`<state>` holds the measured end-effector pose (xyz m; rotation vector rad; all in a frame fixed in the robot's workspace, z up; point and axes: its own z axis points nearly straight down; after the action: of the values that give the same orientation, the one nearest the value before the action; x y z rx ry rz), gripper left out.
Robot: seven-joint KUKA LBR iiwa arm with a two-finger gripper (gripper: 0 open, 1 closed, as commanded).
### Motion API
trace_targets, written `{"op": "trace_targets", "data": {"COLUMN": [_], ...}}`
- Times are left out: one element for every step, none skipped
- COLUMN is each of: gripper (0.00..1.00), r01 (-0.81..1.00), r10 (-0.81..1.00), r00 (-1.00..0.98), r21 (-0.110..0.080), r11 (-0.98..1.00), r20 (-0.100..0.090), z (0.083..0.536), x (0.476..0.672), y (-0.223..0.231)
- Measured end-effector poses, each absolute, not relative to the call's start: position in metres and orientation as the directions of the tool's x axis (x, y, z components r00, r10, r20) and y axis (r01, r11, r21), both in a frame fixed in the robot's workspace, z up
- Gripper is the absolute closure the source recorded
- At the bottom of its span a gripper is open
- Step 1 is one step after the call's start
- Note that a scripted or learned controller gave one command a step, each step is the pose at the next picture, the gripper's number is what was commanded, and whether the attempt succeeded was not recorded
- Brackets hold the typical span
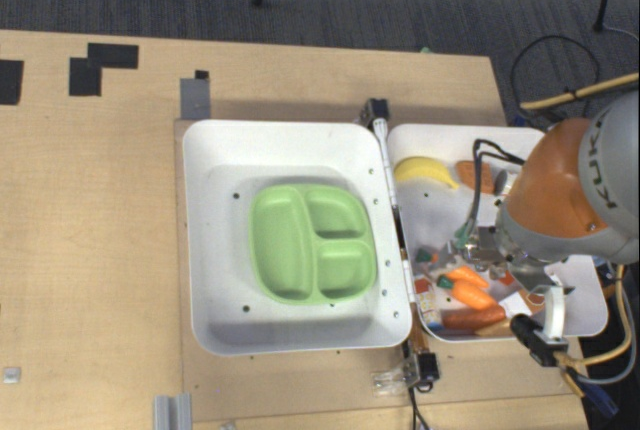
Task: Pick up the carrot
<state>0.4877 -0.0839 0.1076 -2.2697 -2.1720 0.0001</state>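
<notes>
A: Carrot loc?
B: In right bin, near its front-left corner. Orange, lying flat among clutter: brown sausage-like item just in front of it, small bits to its left.
A: Long axis?
B: Slanted, running from upper-left to lower-right in view. Fat vs thin end: too small to call.
A: Claw vs carrot?
B: Hanging over same bin, wrist just above and a bit right of carrot. So carrot sits toward bin's front-left from claw, close by. Not seen touching.
A: Claw state?
B: Can't tell. Wrist and orange band block the view. Nothing visibly held.
A: What does next move turn on?
B: Prob a short shift down-left, plus closing across the slant, not along it. Otherwise likely to skid off or snag the sausage.
A: Other stuff?
B: Banana at back of right bin, well apart. Green tray in left bin; irrelevant. Counter otherwise just tape marks.
</notes>
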Motion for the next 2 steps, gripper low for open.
{"op": "trace_targets", "data": {"gripper": [1.00,0.00], "r01": [0.999,0.999], "r10": [0.999,0.999], "r00": [0.042,0.042], "r21": [0.004,0.004], "r11": [-0.042,-0.042], "r20": [0.000,0.001], "z": [0.1184,0.1184], "x": [0.4894,0.4893], "y": [-0.0833,-0.0832]}}
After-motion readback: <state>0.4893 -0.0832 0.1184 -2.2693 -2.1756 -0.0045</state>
